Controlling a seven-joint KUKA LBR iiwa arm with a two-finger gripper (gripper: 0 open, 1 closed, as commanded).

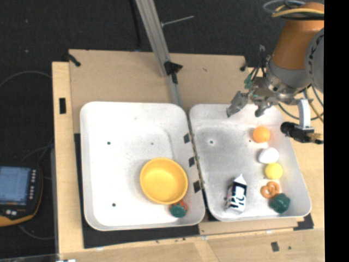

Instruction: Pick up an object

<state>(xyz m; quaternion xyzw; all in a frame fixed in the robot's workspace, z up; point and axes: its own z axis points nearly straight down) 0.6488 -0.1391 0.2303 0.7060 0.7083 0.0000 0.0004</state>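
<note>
- Tool [248,106] hangs over the back edge of the right bin [218,119], fingers spread apart, nothing between them as far as I can see.
- Looks like the approach step to me: it's up high and not yet lined up over anything, so no grab has started.
- Nearest candidate is the orange ball [261,134], near the tool and a bit toward the front. I'd guess that's the easy pick; the tool would need to shift over it, drop straight down and close.
- Below that ball, in a line down the bin's right side: white egg [268,155], yellow ball [274,171], pretzel [270,189], green lump [281,203]. The last two touch, so they'd be fiddly.
- Carton [236,195] lies near the front of that bin, apart from the rest.
- Left bin [109,119]: one yellow bowl [163,180], plus a green piece [178,210] just beside its front rim, with something reddish tucked against it; can't tell what.
- Count: two bins, one bowl, one carton, two balls, one egg, one pretzel, two green bits.
- Both bins sit side by side on the desk [120,75].
</note>
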